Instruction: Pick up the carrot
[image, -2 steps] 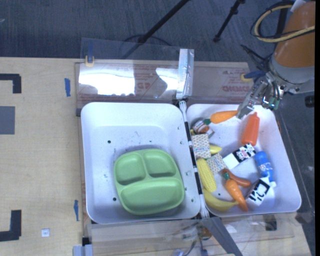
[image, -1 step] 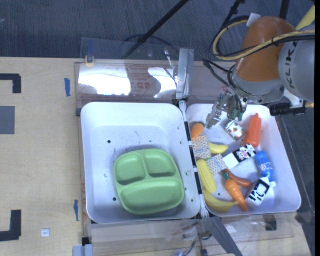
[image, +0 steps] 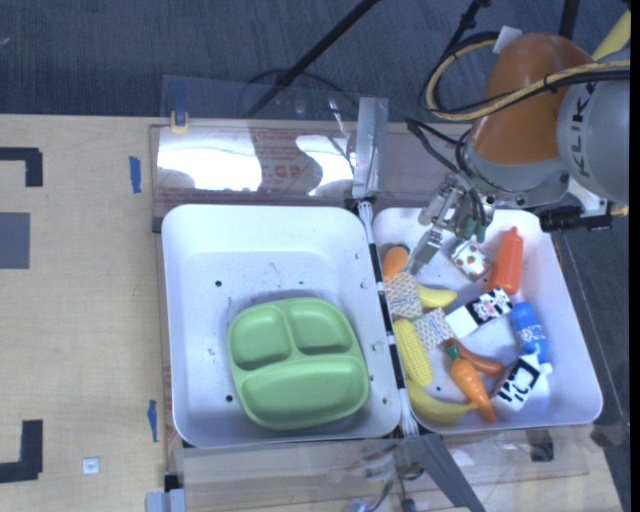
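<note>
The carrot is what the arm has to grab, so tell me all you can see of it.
The carrot is a small orange toy, plastic-looking, tapering to a point that aims at the right bin's near edge. It lies flat among the clutter, against a banana on one side and a black-and-white packet on the other. Nothing grips it.

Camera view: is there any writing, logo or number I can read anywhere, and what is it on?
"KUK": grey lettering running down the robot arm, cut off by the frame edge.
Black-and-white patterned tags among the toy food in the right bin: too blurred to read.
Reddish print on the clear panel behind the bins: too faint to read.
</note>
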